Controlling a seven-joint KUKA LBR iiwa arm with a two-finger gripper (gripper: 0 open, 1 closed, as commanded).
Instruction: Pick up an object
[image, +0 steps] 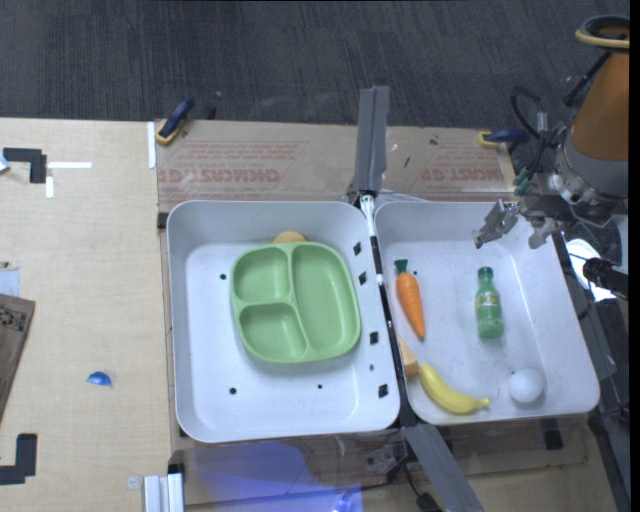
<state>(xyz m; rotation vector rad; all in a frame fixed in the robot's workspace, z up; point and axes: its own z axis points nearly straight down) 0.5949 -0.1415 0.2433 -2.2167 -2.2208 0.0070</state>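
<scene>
Camera view: gripper (516, 226) spread apart, holding nothing, above right bin's (560, 395) far edge.

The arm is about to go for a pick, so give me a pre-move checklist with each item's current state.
1. Gripper holds nothing yet: ok, it hangs above the right bin's far corner with nothing between its prongs.
2. Targets in that bin: ok, carrot, bottle, banana and white ball all lie there.
3. Targets apart from one another: ok, each lies separate.
4. Bottle nearest the gripper with open floor around it: ok.
5. Jaws' state: cannot tell.
6. Left bin: ok, the green tray lies flat, with a yellowish item peeking from behind it.
</scene>
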